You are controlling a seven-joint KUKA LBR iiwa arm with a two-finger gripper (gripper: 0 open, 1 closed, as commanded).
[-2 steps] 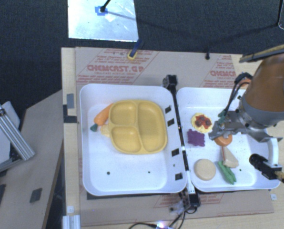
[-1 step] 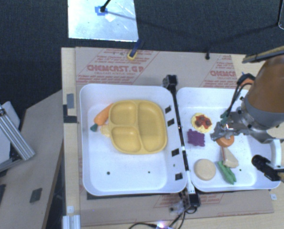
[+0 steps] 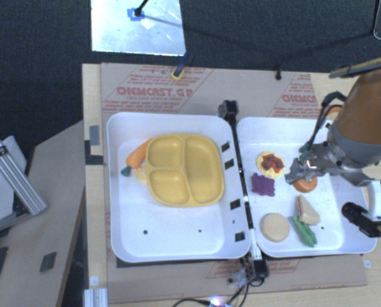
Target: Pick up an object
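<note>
Grey arm with orange band reached in from the right, over the right-hand shallow white bin [image 3: 334, 130]. Two-finger gripper [image 3: 301, 171] sat low at that bin's middle, directly over a round orange-red toy piece [image 3: 305, 185], probably a tomato or fruit slice. The piece peeked out just below the gripper tip, touching or nearly so. Could not tell whether the gripper was spread or pinched, metal parts blurred together there, and nothing was visibly held.

Likely target was that orange-red piece: straight under the gripper, slightly toward the near edge. It looked round, no real long axis, so approach angle mattered little; the move was basically vertical.

Others in the same bin: yellow round toy with red topping [image 3: 270, 163] left of the gripper, purple chunk [image 3: 263, 185] below that, beige round bun [image 3: 275, 226] near the front, tan wedge [image 3: 307, 210] and green pod [image 3: 304, 231] just beside each other at front right.

Left-hand white bin [image 3: 123, 235] held a yellow divided plastic plate [image 3: 181, 170] with an orange toy carrot [image 3: 137, 153] at its left edge, well apart from the gripper.
</note>
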